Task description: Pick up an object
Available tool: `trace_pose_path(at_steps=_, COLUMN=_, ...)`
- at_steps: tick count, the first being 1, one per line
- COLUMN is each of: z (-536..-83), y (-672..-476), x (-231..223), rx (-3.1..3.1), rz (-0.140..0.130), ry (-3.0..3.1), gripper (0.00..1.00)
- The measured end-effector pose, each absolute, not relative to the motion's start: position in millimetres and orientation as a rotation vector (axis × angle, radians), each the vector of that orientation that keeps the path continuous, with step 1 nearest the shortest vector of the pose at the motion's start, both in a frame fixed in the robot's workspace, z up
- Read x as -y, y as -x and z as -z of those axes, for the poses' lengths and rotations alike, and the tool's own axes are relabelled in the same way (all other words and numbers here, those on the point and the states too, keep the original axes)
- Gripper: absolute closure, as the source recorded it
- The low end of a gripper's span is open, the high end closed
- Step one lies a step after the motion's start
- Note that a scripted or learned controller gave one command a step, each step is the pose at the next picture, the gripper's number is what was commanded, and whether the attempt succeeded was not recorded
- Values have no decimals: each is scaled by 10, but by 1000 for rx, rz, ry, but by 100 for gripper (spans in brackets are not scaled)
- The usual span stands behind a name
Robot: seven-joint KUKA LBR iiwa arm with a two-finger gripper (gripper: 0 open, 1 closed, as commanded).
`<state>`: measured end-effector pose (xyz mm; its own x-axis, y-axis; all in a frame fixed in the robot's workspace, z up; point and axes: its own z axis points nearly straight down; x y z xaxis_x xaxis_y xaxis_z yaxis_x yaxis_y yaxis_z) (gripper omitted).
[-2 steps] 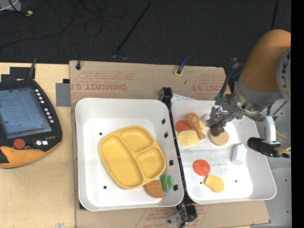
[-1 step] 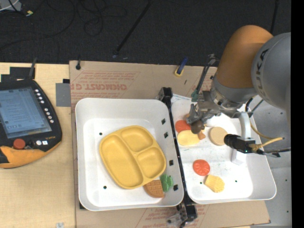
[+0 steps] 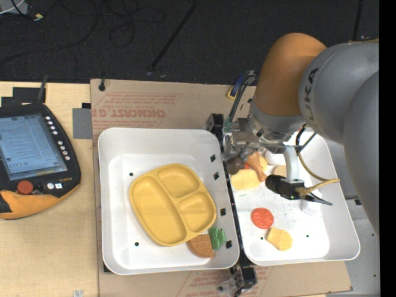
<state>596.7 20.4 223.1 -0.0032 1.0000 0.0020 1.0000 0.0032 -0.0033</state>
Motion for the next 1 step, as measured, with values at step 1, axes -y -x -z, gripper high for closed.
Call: trace_pose_path(at_steps=1, z=-2376, y=-6106, x=-372, rx=2222, rz=1, ry=2220, gripper=100)
